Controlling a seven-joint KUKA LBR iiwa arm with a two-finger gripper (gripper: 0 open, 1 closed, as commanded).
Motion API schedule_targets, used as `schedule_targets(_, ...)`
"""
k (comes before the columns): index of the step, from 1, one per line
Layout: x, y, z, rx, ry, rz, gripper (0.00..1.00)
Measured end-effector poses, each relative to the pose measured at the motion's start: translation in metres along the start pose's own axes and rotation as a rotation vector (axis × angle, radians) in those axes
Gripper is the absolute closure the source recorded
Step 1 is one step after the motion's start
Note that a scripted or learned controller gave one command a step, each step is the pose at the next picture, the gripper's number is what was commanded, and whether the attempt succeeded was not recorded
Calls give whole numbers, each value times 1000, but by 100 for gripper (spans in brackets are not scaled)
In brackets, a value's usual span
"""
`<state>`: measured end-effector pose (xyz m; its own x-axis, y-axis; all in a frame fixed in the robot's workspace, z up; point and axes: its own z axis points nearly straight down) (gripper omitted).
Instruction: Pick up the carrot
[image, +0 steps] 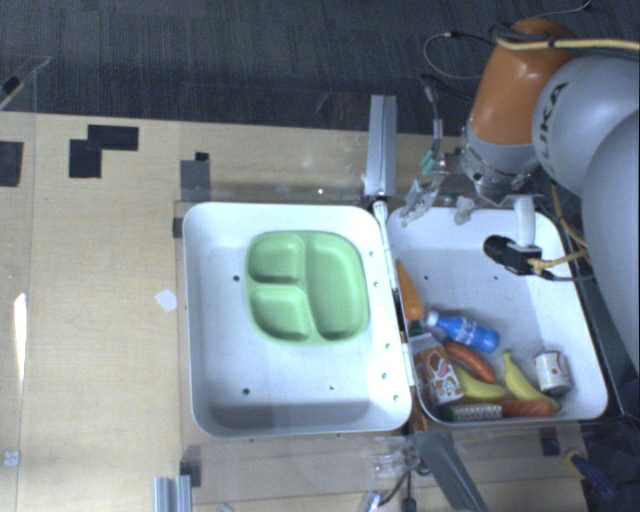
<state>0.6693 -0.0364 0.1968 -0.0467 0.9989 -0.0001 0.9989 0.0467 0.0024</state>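
Robot lab; arm (560, 110) over bins (200, 330)

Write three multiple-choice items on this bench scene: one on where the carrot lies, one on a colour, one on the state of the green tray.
1. Where does the carrot lie?
A. in the right bin, against its left wall
B. on the green tray
C. on the bench outside both bins

2. What colour is the bottle beside the carrot?
A. red
B. blue with a white cap
C. black

3. What is the state of the green tray?
A. flipped upside down
B. stacked full of fruit
C. lying flat in the left bin, its three compartments bare

Answers: 1 A, the orange carrot runs along the wall between the bins; 2 B, its body shows blue; 3 C, all three hollows show plain green.
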Motion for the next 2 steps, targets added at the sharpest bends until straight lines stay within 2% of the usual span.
schedule_targets(1,58,3,11,-1,1,556,0)
schedule_targets(2,53,3,11,-1,1,1011,0)
